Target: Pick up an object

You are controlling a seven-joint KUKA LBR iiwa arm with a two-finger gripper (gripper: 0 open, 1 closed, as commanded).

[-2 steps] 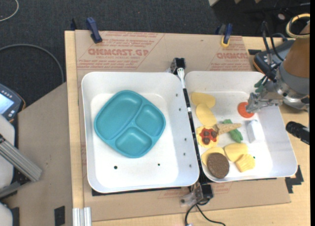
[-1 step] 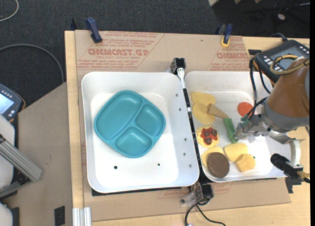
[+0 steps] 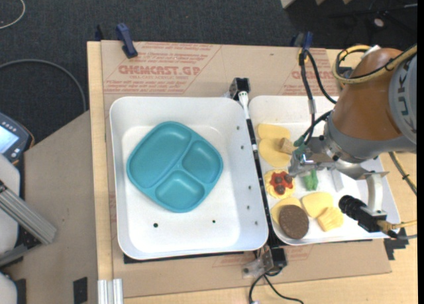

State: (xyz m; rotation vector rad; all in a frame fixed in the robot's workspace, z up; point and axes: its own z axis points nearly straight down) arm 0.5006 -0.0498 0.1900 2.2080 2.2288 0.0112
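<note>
My gripper (image 3: 299, 161) hangs low over the middle of the right bin (image 3: 278, 105), with the grey and orange arm reaching in from the right. Right below and beside it lies a small green piece (image 3: 310, 180). To its left sits a red toy (image 3: 279, 181). Pale yellow pieces (image 3: 271, 142) lie further back, with a small tan bit (image 3: 285, 144) on them. At the front are a brown round disc (image 3: 292, 221) and yellow chunks (image 3: 322, 208). Nothing is visibly held.
The left bin (image 3: 126, 163) holds a teal divided plate (image 3: 175, 165). A black-edged rim (image 3: 252, 147) runs between the two bins. The bins rest on a cardboard sheet (image 3: 165, 64) with clamps at its back edge.
</note>
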